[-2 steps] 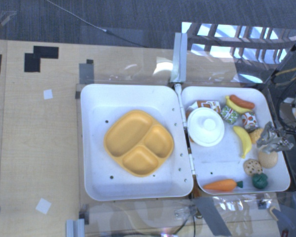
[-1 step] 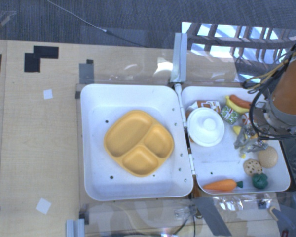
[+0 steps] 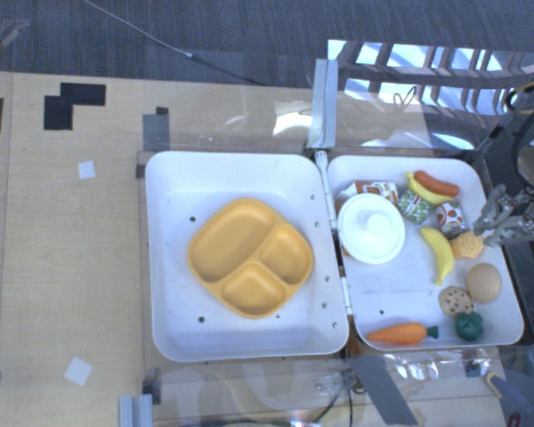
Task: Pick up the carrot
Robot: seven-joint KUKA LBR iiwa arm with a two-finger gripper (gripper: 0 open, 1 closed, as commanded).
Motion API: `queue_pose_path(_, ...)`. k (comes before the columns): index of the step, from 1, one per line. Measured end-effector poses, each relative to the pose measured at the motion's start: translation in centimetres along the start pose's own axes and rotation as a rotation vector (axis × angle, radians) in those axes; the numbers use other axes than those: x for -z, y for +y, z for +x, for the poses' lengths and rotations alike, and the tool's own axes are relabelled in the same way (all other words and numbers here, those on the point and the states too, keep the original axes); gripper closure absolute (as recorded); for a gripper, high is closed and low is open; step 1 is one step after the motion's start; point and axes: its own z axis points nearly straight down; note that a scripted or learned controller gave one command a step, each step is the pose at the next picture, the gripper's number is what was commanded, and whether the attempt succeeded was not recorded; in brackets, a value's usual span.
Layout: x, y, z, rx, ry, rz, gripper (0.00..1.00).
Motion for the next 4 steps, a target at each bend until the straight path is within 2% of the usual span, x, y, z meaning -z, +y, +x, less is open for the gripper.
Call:
queue_pose_path(1, -14.3, 4.9, -1.7, 0.319, 0.009, -0.018, 1.00)
queue_pose_path(2, 1.2, 9.2, -3.4, 0.334, -0.002, -0.002, 1.00)
queue_pose_path(3, 4.2, 6.6, -2.3, 0.426, 0.001, -0.008, 1.00)
queue_pose_path(4, 2.2, 1.2, -2.3, 0.443, 0.004, -0.012, 1.00)
